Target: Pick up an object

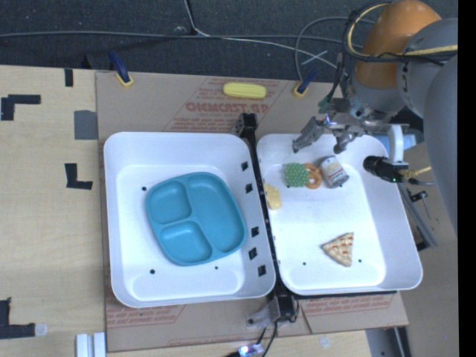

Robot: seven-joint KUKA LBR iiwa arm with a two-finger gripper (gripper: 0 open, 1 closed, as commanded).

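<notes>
The two-finger tool point(324, 137) hangs spread, pinching nothing, over the right white bin point(387, 236). Just below it lies a small silver can point(332, 171), long axis running upper-left to lower-right.

A robotics lab — taped bench point(44, 199), clamped cardboard point(186, 103), loose cables point(223, 36), two white bins point(119, 151).

Gripper point(325, 139) seemingly open above toys point(313, 175)

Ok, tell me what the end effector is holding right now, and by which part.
Nothing. The end effector is open above the right bin's far edge, with nothing between its fingers; the small can lies below it, apart.
</notes>
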